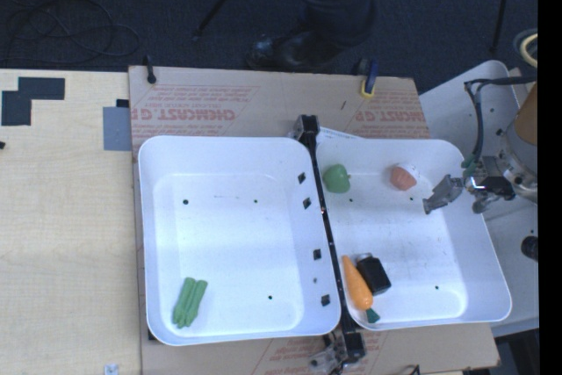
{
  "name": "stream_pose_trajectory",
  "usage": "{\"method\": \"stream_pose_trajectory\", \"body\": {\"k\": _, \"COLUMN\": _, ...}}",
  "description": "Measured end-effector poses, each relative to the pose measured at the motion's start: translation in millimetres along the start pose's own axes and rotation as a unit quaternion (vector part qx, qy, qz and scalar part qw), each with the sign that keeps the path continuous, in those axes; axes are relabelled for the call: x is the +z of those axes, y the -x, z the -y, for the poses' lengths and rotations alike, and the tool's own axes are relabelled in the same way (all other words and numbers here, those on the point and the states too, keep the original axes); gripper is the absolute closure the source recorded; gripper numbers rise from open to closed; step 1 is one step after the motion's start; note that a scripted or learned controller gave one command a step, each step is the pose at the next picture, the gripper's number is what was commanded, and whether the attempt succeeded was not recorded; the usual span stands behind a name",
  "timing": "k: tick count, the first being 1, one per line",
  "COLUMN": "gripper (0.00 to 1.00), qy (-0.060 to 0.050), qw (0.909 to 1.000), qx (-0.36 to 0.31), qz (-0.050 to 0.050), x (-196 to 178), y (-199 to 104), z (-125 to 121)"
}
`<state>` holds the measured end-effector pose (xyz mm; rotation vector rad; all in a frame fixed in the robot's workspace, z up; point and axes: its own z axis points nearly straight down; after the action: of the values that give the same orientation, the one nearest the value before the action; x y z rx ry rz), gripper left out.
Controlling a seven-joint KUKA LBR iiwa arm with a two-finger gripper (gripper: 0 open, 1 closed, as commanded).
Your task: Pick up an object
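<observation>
At the right edge of the frame the gripper point(457, 194) hovers over the right bin's point(479, 299) rim, its fingers spread wide with nothing between them. The arm behind it is cut off by the frame. Left of it lie a pink object point(403, 178) and a green ball point(336, 179). Lower down, a carrot point(356, 281) touches a black block point(373, 273). A green pod point(189, 302) lies in the left bin point(224, 155).
</observation>
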<state>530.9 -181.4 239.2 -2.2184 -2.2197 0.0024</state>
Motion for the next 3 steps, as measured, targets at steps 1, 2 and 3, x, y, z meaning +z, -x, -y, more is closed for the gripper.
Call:
{"method": "stream_pose_trajectory", "body": {"k": 1, "gripper": 1.0, "qy": -0.001, "qw": 1.0, "qx": 0.0, "qz": 0.0, "x": -10, "y": 1, "z": 0}}
{"method": "stream_pose_trajectory", "body": {"k": 2, "gripper": 1.0, "qy": 0.007, "qw": 1.0, "qx": 0.0, "qz": 0.002, "x": -130, "y": 2, "z": 39}}
{"method": "stream_pose_trajectory", "body": {"k": 3, "gripper": 1.0, "qy": 0.001, "qw": 1.0, "qx": -0.002, "qz": 0.0, "x": -131, "y": -60, "z": 43}}
